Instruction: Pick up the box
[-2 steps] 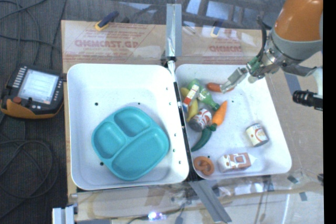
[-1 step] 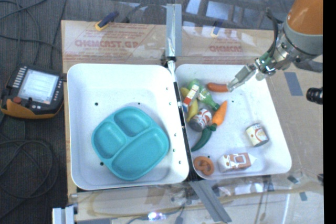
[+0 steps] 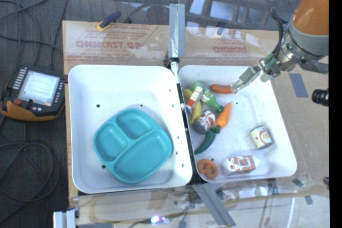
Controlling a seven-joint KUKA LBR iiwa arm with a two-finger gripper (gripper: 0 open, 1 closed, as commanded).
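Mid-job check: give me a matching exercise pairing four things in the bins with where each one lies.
Things:
1. teal divided plastic plate
2. orange toy carrot
3. brown toy pretzel
4. small white box with orange label

Places:
A. right bin, near its right wall
B. left bin
C. right bin, front left corner
D. right bin, middle, beside the grey can

Pairs: 1-B, 2-D, 3-C, 4-A
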